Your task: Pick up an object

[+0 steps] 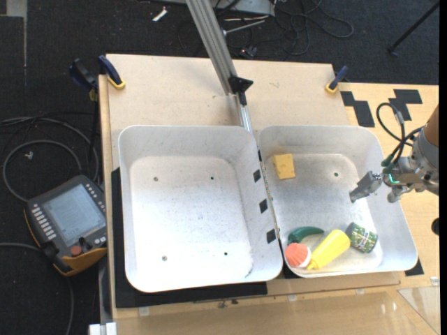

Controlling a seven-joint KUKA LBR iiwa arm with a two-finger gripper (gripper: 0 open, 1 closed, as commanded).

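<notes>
Seen from above: a pale wooden bench bearing two shallow white bins side by side, the left bin beside the right bin that holds every loose object. Reaching in from the right edge, the grey arm, mostly cut off by the frame, its gripper hovering over the right bin's right side, two fingers spread apart with nothing between them. Along the right bin's near edge, a tight cluster: a yellow bottle-shaped object lying on its side, touching or nearly touching a green curved piece and a red-orange round object at its left end, with a small green patterned can just beside its right end. Well apart, near the bin's far left corner, a small yellow sponge-like block lying alone. Likely the easiest pick: the block, probably light and soft, compressible under the fingers, best taken across its flat sides. Likely trickier: the bottle, probably light, hard and slick, best taken across its narrower middle; the can, prone to roll. Hard to make out: exact materials, the can's label, and whether the clustered pieces overlap or merely touch.
</notes>
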